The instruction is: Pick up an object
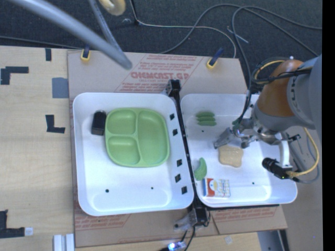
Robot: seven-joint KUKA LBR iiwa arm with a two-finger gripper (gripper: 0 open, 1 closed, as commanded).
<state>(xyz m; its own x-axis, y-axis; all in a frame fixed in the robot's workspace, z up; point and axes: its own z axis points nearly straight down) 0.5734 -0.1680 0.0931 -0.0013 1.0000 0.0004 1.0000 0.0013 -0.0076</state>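
In the right bin (272, 195) lie a tan, bread-like piece (231, 156), a ribbed green piece (205, 118) near the back, a curved green piece (200, 168) by the divider and a small red, white and blue carton (216, 187) at the front. My gripper (234, 138) hangs low over the bin's middle, just above the tan piece's far edge. Grey fingers (223, 139) spread out to the left and nothing sits between them.
The left bin (89, 192) holds a green divided plate (138, 137) and a small black block (98, 123) beside it. Black clips (178, 135) run along the divider between the bins. Cables (220, 20) trail behind the bench.
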